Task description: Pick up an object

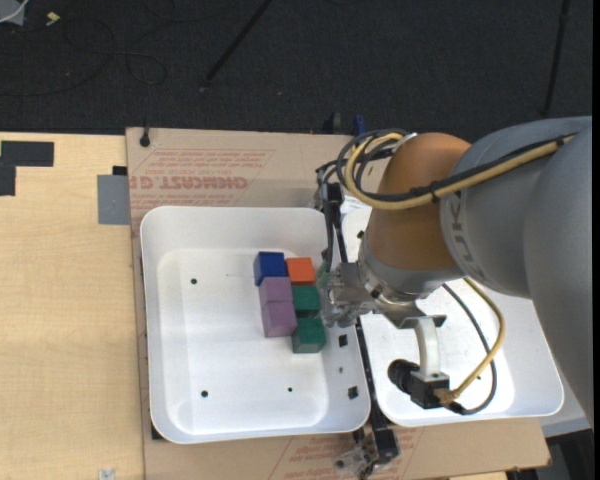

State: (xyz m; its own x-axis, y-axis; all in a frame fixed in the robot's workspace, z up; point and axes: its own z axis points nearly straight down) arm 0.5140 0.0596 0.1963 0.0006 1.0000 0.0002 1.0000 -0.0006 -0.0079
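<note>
You have a tight cluster of small blocks in the left white bin (170, 268), lying toward its right wall, a little above the middle of the floor. A blue cube (270, 265) and an orange cube (301, 269) sit side by side at the far end. A purple rectangular block (277, 305) runs from the blue one toward the bin's near edge. A dark green block (305, 298) sits below the orange one, and a second dark green block (308, 339) lies at the near end of the cluster.

The grey arm with its orange band comes in from the right, over the wall the two bins share. Its gripper (330, 308) is low, at the right side of the cluster, just beside the green blocks; whether it touches them you cannot tell. How wide it stands you cannot judge either, and nothing is visibly held.

What matters for you: the blocks lie immediately left of the tool, and the purple block's long axis runs far-to-near. The green blocks are nearest. They are packed against their neighbours, so a clean grasp looks hard.
</note>
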